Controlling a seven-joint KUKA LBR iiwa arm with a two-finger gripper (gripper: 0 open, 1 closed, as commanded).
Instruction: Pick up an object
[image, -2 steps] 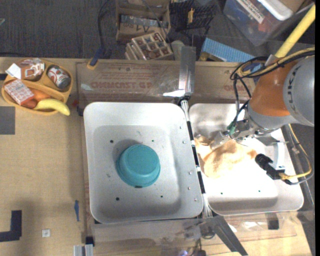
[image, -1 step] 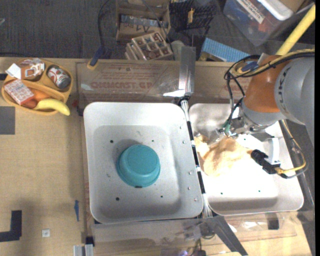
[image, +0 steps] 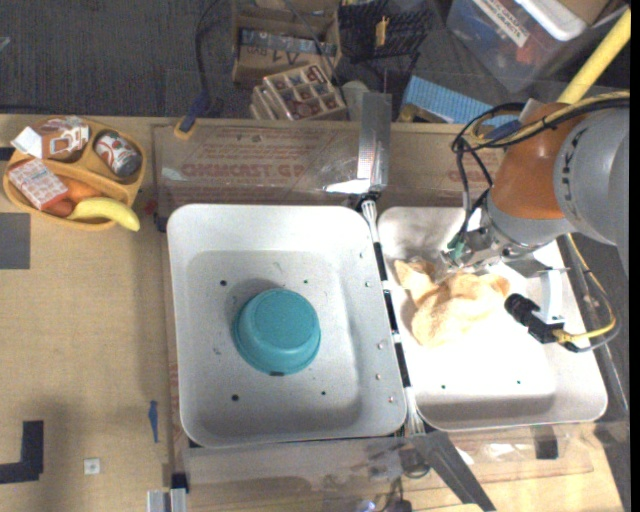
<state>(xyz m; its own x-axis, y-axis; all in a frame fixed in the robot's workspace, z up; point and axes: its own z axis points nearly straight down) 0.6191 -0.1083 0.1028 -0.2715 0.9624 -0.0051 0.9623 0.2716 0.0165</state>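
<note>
The hand hangs low over the back left part of the right bin, at the end of the grey arm that comes in from the right with its orange band above the wrist. Its tip sits at the upper edge of a pale tan crumpled lump. From this angle I cannot tell whether the hand is spread or pressed together, nor whether it has any hold on the lump.

The lump lies on the floor of the right bin, in its left half, close to the wall shared with the other bin. It looks soft and folded, with a smaller flap toward the back left and a rounder mass toward the front.

In the left bin a teal bowl rests mouth down near the middle of the floor, well apart from the hand.

Further out on the surface a flat cardboard box lies behind the left bin, and at the far left corner sits a yellow dish with a banana along its front edge and some small packets in it.
</note>
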